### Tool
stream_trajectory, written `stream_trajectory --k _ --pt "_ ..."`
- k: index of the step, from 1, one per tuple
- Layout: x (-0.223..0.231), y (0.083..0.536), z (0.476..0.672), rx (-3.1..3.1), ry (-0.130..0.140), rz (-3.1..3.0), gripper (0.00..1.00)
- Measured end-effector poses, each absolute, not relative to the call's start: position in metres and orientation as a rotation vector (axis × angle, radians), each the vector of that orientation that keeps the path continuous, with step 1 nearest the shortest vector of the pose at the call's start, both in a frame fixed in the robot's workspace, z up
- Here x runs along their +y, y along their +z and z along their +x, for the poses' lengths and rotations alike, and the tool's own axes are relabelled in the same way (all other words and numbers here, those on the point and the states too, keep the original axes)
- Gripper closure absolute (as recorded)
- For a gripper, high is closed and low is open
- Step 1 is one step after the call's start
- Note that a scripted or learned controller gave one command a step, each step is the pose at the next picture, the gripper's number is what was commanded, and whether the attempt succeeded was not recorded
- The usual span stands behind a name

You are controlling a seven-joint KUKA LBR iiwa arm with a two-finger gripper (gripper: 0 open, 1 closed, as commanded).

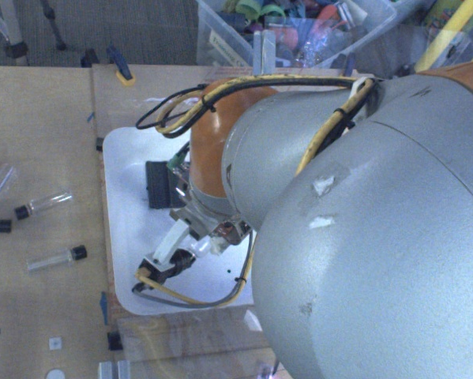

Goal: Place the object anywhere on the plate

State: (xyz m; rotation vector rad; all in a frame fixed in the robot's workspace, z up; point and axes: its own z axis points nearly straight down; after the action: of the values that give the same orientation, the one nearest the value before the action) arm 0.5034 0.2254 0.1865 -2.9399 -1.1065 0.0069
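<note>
The grey arm [354, 235] hides most of the white bin [125, 212] right of the gripper [211, 226]. Just left of the gripper, a black block [157, 185] runs under the arm, its kind unclear. A clear tub [295, 18] beyond is cut off.

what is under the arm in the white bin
A dark rectangular shape sticks out from under the arm over the white bin floor. The arm covers the rest of the bin, so anything else there is hidden.
</note>
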Motion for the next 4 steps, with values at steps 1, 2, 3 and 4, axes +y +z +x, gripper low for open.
stream_trajectory --k 1,2,3,4 --pt "0.159 0.223 0.478 -0.931 0.011 -2.999 1.0" --pt "0.202 0.375 0.571 -0.666 -0.004 -3.071 1.0" --pt "0.223 0.293 0.499 -0.339 0.0 -3.125 1.0" --pt "0.223 0.225 0.479 -0.315 0.003 -3.127 1.0"
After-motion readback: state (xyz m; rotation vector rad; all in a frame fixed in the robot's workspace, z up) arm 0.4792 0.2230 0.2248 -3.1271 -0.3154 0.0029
